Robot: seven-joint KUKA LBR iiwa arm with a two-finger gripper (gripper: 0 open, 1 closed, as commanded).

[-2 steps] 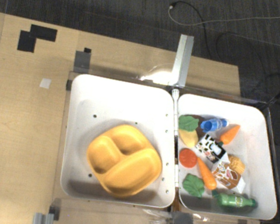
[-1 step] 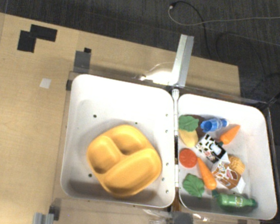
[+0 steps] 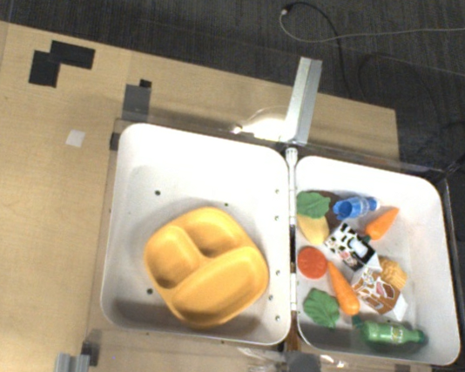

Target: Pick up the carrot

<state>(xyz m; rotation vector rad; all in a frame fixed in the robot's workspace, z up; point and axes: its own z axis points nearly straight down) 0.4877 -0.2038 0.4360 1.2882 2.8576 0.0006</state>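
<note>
A slim orange carrot (image 3: 343, 289) lies slantwise in the lower middle of the right bin (image 3: 449, 261). Its lower end touches a green bottle (image 3: 389, 334), and a green leafy piece (image 3: 321, 308) lies just to its left. A second orange, cone-shaped, carrot-like piece (image 3: 381, 221) rests near the bin's upper part, beside a blue cup (image 3: 354, 206).
The right bin also holds a black-and-white carton (image 3: 349, 243), a red disc (image 3: 312, 262), a printed snack packet (image 3: 378, 289), a yellow piece (image 3: 313, 230) and a green vegetable (image 3: 311, 205). In the left bin (image 3: 132, 208) sits a yellow divided plate (image 3: 206, 265).
</note>
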